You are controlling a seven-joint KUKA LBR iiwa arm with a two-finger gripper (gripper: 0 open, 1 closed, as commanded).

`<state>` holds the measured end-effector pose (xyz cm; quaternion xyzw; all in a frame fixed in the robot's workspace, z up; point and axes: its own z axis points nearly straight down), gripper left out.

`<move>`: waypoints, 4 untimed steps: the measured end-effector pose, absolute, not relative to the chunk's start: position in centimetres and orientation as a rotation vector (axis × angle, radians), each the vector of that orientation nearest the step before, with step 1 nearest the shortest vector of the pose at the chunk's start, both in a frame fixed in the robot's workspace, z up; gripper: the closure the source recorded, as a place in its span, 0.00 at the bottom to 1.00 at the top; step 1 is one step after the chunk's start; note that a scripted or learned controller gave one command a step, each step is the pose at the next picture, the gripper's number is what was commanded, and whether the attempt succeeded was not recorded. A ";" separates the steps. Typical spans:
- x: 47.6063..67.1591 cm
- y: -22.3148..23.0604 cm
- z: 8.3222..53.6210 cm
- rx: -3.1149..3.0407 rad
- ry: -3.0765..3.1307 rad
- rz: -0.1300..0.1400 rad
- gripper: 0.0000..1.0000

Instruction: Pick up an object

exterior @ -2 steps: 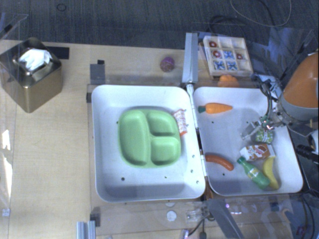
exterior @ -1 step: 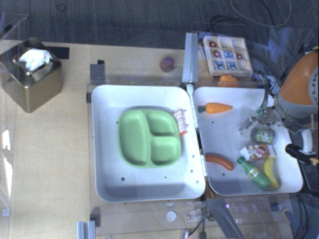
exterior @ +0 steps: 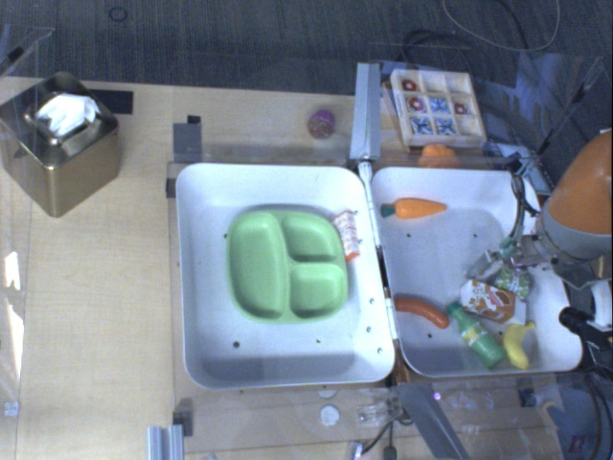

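My gripper (exterior: 506, 260) reaches down into the right bin (exterior: 450, 247) from the right. It hangs just above a crumpled snack packet (exterior: 490, 301) with red and green print. Close around that packet lie a green bottle (exterior: 478, 334), a yellow banana (exterior: 518, 345) and a red sausage (exterior: 421, 310). An orange carrot (exterior: 418, 209) lies apart at the bin's far side. The gripper's tip is blurred against the packet, and I see nothing lifted.
The left bin (exterior: 206, 333) holds a green divided plate (exterior: 286, 262) with a small red-and-white wrapper (exterior: 347, 233) at its right edge. Behind the bins sit a tic-tac-toe board (exterior: 436, 108), a purple ball (exterior: 322, 123) and an orange object (exterior: 439, 155). A brass box (exterior: 62, 151) stands far left.
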<state>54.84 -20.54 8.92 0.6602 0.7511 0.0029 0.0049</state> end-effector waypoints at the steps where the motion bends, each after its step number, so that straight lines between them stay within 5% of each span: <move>1: 49.3 -20.6 9.0 1.893 2.484 0.011 0.00; 2: 53.2 -12.6 9.1 2.081 2.333 0.018 0.00; 4: 65.9 -9.0 8.8 2.037 2.392 -0.001 0.00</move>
